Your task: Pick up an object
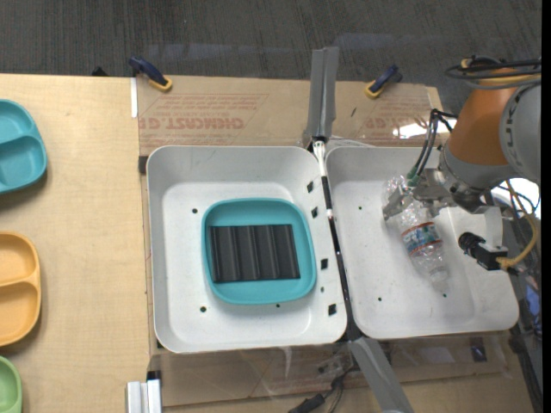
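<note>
bench [77,144]: light wood top, pretty plain. two shallow white bins side by side on brown cardboard sheet [224,114], which is clipped at back edge by two blue-and-yellow clamps [151,73]. left bin [172,248], right bin [370,299], rims touching at middle. far left on bare wood: teal divided tray [17,149], orange tray [15,286] below it, green one [7,385] at corner, all cut off by frame edge.

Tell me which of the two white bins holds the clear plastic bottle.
The right-hand white bin, under the grey arm, holds the clear plastic bottle, lying on its side. The left white bin holds a teal tray with a dark ribbed insert.
</note>
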`<state>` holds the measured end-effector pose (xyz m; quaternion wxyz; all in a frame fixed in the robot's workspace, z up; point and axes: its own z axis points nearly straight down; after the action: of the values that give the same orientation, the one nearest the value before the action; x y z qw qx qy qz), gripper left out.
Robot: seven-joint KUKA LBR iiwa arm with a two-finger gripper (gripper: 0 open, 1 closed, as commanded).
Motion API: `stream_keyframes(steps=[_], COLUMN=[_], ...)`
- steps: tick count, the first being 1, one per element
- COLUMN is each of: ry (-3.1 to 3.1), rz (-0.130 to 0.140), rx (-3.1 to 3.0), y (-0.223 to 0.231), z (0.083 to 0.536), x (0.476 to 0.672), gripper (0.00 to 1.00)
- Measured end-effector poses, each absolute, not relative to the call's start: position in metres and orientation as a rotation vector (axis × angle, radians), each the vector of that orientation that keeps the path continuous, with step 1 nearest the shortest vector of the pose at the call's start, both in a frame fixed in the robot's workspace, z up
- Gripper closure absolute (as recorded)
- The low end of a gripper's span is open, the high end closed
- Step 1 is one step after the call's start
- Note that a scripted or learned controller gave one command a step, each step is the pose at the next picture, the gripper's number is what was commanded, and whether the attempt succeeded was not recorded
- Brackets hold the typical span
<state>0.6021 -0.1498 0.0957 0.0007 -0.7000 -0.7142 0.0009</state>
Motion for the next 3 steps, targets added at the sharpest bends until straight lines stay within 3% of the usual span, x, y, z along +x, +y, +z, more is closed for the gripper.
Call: stream_keyframes(steps=[1, 2, 3], ry=[-2.24, -2.122, -2.208], rz=[0.002, -0.004, 0.001], rx=[-2.204, -2.323, -2.236], y=[-0.152, -0.14, -0.072], z=[0.106, 0.096, 0.192], x=[0.603, 0.607, 0.647], gripper=[1.0, 1.0, 1.0])
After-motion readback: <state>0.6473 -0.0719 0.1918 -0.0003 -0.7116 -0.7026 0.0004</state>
